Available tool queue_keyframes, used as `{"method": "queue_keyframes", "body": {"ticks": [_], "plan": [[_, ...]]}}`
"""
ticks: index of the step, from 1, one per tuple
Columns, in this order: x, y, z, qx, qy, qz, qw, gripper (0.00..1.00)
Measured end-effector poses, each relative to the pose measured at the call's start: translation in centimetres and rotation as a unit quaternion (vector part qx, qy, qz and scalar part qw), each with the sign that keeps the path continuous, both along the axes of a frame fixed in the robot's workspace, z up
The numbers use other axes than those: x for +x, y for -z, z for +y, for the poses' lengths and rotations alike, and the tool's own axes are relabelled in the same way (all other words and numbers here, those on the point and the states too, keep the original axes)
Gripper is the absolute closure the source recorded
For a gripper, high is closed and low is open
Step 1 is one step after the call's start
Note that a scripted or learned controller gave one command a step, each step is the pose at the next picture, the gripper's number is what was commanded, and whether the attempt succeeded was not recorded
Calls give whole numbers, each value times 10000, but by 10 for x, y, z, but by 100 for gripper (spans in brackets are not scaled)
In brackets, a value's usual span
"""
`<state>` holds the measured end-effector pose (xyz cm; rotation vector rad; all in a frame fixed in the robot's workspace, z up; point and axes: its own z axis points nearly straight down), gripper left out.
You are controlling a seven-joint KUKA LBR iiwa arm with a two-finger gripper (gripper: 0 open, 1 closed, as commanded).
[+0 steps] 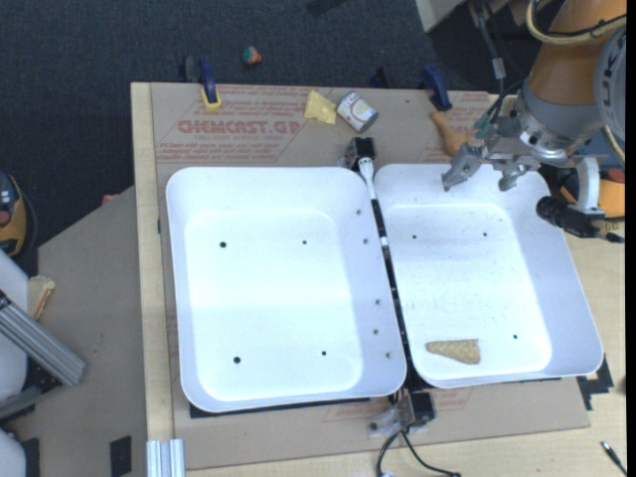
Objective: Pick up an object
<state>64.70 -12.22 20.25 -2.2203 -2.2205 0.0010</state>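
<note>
A tan wedge-shaped piece point(454, 350) lies flat in the right bin point(556, 266), near its front edge. My gripper point(484, 175) hangs over the back edge of that bin, well away from the wedge, with its two grey fingers point(456, 174) spread apart and nothing between them. The grey arm with its orange band point(586, 13) comes in from the upper right.
The left bin point(199, 207) stands beside the right one, with a black divider strip point(383, 256) between them. On the board behind the bins lie a yellow wedge point(320, 108), a small white box point(357, 111), an orange piece point(449, 132) and blue clamps point(208, 79).
</note>
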Motion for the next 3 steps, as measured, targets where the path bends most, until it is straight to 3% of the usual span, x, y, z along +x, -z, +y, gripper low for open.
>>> {"method": "queue_keyframes", "body": {"ticks": [1,2,3], "plan": [[1,-11,0,-4,-4,-19,10000,100],[22,-206,39,-17,-27,-124,9999,100],[-23,-110,43,4,10,48,10000,100]]}}
